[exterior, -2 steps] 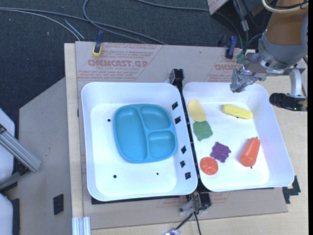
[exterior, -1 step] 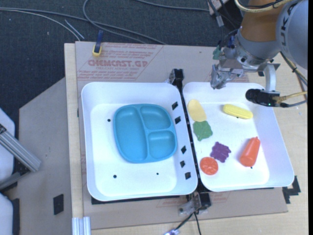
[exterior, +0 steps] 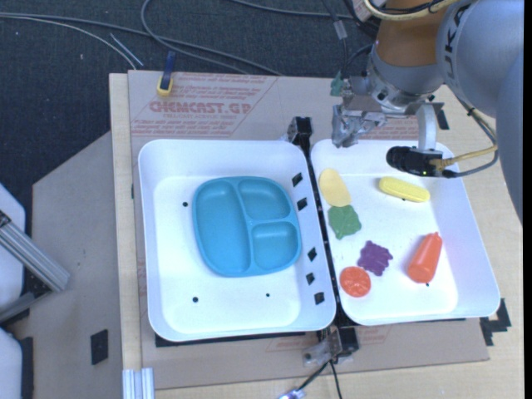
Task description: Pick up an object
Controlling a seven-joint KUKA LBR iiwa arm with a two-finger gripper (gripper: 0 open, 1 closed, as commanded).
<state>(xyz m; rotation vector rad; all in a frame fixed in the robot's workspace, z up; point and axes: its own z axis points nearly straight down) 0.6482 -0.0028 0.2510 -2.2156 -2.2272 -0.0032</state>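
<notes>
Cut off: the arm point(exterior: 465, 32) runs out of frame at the top right.
Gripper point(exterior: 347, 136): above the right bin's far-left corner — jaws too small and blurred to tell open from closed; nothing visible between them.
Left bin point(exterior: 158, 223): a blue divided plate point(exterior: 247, 224).
Right bin point(exterior: 474, 248): pale yellow piece point(exterior: 334, 187), green piece point(exterior: 343, 221), purple piece point(exterior: 376, 257), red-orange round piece point(exterior: 356, 282), orange carrot-like piece point(exterior: 424, 257), yellow corn-like piece point(exterior: 404, 189) — all lying loose.
</notes>
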